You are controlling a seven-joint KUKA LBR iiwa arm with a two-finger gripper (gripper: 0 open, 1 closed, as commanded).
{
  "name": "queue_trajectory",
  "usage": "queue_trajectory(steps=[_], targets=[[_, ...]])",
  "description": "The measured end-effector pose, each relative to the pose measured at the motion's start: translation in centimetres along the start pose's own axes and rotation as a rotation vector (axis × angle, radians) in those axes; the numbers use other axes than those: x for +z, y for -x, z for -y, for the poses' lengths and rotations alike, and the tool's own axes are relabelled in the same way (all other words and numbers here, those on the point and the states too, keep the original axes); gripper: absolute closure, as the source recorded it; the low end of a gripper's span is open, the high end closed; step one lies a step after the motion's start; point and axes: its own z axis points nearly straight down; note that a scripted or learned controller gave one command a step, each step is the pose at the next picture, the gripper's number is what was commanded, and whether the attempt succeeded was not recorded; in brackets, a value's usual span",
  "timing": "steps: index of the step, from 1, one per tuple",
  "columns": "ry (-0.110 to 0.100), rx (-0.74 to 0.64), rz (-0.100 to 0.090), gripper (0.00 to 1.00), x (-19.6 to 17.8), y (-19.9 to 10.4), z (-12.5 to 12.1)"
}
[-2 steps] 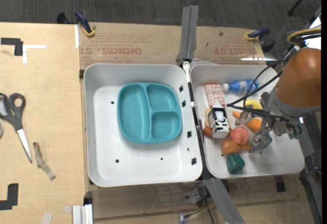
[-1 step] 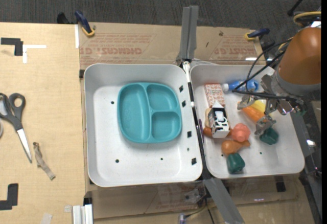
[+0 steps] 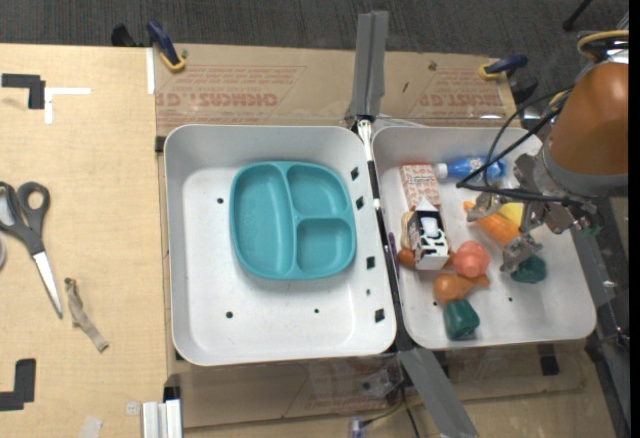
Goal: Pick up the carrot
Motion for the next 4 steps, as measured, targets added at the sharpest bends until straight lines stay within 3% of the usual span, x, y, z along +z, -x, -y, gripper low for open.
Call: queue_trajectory(steps=[1,2,3,4], targets=[[-0.002,-0.003,0.004,1.0,-1.0,0.2,-0.1],[-0.002,-0.003,0.004,0.0,-1.0,0.2,-0.1],[0.001,0.022,-0.001,0.0,0.1,-0.4,-2.2],[-0.001,0.019,0.003,1.0,-0.9,-0.2,-2.2]])
